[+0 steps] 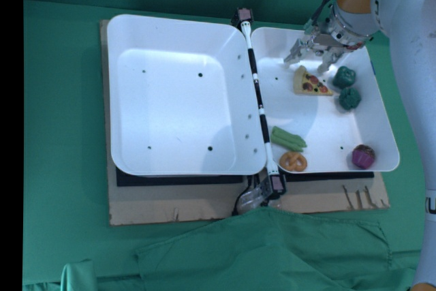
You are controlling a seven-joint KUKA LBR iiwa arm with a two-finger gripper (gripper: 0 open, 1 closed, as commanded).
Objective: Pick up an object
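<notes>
Green bench; gripper (pixel 310 62) spread above pizza slice (pixel 310 82), right bin (pixel 381 120).

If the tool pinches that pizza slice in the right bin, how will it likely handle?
The pizza slice lies flat and thin, so it probably offers little edge to pinch. It looks like a stiff toy, likely light. Pushed, it would probably slide, not roll.

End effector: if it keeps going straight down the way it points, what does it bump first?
Probably the pizza slice, just below the open end effector in the right bin. Depth is unclear, so maybe bare bin floor.
</notes>
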